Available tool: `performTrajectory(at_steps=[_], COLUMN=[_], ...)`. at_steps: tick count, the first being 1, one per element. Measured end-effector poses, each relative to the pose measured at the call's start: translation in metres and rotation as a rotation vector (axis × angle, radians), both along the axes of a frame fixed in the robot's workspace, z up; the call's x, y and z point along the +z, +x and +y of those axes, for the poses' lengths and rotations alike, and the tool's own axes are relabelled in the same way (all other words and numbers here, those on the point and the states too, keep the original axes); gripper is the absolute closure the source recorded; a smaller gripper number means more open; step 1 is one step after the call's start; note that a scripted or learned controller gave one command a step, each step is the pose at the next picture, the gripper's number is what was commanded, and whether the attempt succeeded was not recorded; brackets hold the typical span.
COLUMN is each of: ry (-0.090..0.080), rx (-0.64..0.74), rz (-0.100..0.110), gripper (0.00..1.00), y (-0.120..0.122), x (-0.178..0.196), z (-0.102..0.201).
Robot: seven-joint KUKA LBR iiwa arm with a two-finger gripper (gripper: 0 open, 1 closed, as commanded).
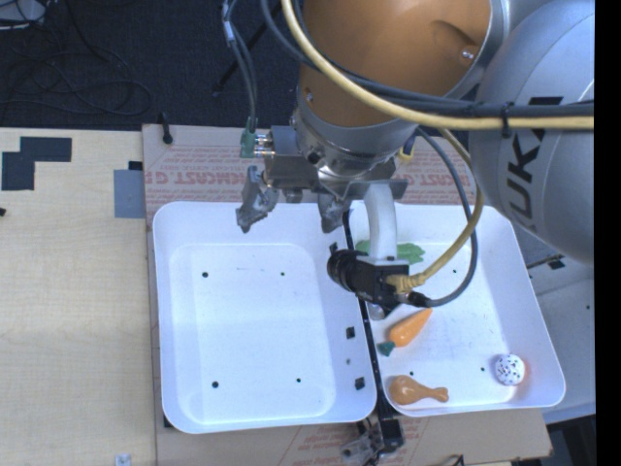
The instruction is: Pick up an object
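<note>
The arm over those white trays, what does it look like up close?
The arm is bulky and rounded, silver-grey with dark lettering and a broad orange band. Yellow and black cables loop round it. Its gripper is small grey metal, with a green part beside it.

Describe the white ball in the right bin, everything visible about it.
The white ball is small and round, speckled with dark dots or holes; its material is unclear. It rests on the floor of the right bin, close to the near right corner, apart from the orange pieces to its left. Nothing touches it but the bin.
</note>
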State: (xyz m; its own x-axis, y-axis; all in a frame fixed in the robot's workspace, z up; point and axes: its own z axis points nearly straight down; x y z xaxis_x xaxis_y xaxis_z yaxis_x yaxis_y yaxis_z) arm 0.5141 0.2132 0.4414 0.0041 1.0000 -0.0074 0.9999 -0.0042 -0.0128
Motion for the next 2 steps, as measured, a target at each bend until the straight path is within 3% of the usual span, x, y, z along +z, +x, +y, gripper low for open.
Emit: performTrajectory(at_steps=[1,2], ry=[0.006,0.004], rx=[0.008,0.006], rz=[-0.012,-0.006], gripper=[0.00,1.00], y=[0.0491,0.0477], x=[0.0131,0.0226], z=[0.0323,0.0302])
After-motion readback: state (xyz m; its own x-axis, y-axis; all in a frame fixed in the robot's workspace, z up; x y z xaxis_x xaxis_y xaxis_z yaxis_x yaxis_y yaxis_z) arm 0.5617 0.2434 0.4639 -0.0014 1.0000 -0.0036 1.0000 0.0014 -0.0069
